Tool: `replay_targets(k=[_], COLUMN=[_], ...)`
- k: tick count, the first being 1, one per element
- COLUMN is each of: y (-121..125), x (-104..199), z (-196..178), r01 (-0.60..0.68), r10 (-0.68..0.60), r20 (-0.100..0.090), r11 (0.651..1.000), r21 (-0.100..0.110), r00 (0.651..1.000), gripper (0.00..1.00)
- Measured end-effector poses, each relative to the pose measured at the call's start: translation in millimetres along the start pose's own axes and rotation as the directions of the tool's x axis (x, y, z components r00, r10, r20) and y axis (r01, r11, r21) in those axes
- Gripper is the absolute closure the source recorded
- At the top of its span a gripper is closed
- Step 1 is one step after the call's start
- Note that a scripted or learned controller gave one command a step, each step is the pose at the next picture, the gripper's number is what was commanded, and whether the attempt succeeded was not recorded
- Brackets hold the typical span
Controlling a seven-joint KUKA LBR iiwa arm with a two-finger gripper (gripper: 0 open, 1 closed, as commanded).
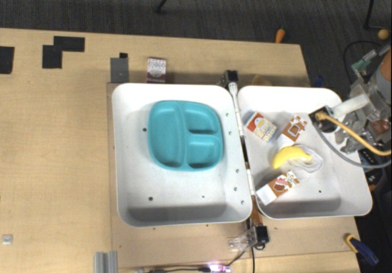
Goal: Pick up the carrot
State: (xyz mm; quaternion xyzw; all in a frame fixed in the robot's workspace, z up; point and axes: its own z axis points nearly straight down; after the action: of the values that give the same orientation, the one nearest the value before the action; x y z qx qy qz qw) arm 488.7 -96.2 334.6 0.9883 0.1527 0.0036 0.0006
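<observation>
While the gripper (350, 138) is hovering over the right bin's (331, 198) right side, the arm (375, 103) is masking its tip: cannot tell if it is gaping, narrow or gripping anything.

Carrot: cannot tell where it is lying. Guessing it may be hidden beneath the arm, so its bearing from the gripper and its long axis cannot be told.

Banana (289, 157) and three packets (262, 126) are lying left of the gripper. Left bin (141, 204) is holding a teal tray (184, 134).
</observation>
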Motion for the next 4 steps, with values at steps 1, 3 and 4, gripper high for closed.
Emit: replay_targets(k=[1, 3, 4], y=[46.1, 29.0, 107.6], x=[-17.9, -7.0, -34.8], z=[92.4, 35.8, -63.2], r01=[-0.102, -0.092, -0.022], r10=[0.102, 0.092, 0.022], r20=[0.013, 0.009, -0.002], r11=[0.995, 0.996, 1.000], r21=[0.004, 0.007, -0.007], r00=[0.995, 0.996, 1.000], gripper=[1.00, 1.00, 1.00])
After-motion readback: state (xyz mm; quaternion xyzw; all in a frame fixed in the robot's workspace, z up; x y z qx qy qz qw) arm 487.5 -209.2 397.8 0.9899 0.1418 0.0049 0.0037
